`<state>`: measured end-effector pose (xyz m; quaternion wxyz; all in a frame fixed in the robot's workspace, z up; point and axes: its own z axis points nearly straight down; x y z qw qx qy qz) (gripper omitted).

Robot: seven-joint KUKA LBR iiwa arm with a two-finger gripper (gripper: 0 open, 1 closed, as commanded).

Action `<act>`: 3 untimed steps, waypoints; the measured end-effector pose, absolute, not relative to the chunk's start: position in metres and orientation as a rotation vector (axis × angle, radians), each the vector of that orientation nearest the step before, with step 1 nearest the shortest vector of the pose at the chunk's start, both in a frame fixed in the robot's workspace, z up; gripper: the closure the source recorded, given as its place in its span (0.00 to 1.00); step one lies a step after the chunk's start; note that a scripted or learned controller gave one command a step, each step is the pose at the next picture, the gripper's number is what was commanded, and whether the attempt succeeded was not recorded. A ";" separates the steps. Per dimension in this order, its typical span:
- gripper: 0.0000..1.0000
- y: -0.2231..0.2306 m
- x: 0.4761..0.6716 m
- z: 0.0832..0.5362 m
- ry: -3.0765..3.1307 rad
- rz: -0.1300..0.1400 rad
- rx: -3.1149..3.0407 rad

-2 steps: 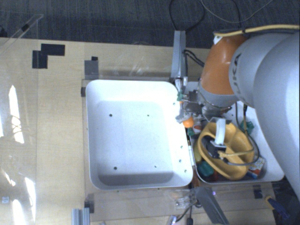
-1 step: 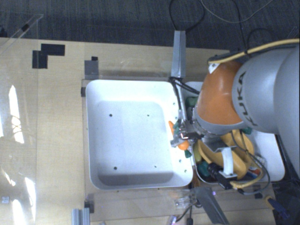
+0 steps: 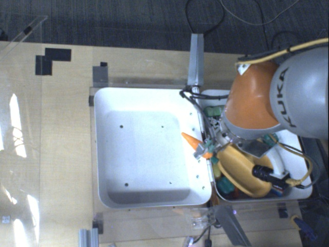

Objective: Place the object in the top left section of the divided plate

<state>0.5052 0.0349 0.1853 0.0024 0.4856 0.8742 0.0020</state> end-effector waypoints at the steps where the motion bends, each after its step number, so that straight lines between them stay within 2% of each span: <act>1: 1.00 0.079 0.488 0.184 2.826 0.004 1.368; 2: 1.00 0.115 0.487 0.132 2.791 0.003 1.440; 3: 1.00 0.098 0.506 0.185 2.603 0.005 1.755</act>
